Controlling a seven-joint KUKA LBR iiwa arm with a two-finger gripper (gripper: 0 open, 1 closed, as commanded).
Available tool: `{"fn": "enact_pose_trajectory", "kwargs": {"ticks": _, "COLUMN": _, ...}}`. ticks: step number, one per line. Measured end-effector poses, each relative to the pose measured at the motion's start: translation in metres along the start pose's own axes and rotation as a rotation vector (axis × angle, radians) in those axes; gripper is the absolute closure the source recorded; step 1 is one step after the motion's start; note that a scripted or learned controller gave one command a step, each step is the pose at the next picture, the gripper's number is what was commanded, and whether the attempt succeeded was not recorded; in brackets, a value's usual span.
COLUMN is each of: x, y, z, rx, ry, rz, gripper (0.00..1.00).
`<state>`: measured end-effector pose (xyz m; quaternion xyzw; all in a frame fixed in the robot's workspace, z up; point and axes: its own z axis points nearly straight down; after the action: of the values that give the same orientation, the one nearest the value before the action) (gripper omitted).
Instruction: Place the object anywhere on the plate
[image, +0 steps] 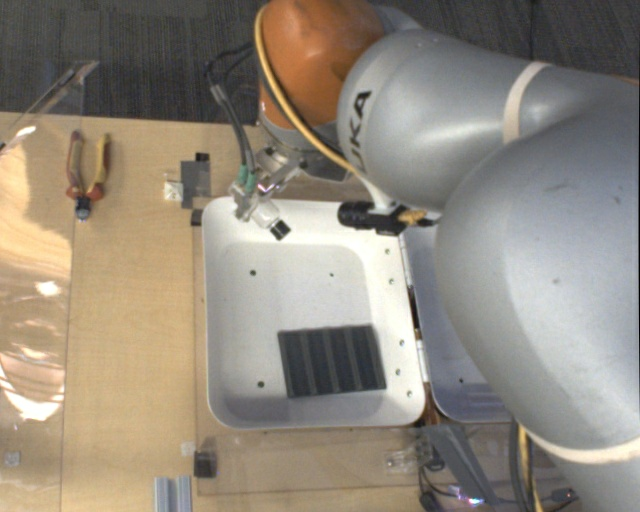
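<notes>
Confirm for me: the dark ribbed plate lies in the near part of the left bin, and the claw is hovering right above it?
Not quite. In the camera view the dark ribbed plate does lie in the near part of the left bin, but the claw is at the bin's far edge, well away from the plate.

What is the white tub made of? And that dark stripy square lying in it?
The white tub looks like smooth plastic: its corners are rounded and its walls have a soft, even sheen. The dark stripy square seems to be matt black plastic or rubber, with raised ridges that give no shine. The picture can't settle which.
</notes>
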<state>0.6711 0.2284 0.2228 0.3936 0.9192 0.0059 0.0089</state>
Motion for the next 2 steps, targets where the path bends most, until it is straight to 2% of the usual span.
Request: {"fn": "enact_pose_trajectory", "kwargs": {"ticks": 2, "x": 0.000, "y": 0.003, "z": -0.025, "rx": -0.013, "ry": -0.009, "rz": -0.008, "gripper": 1.00}}
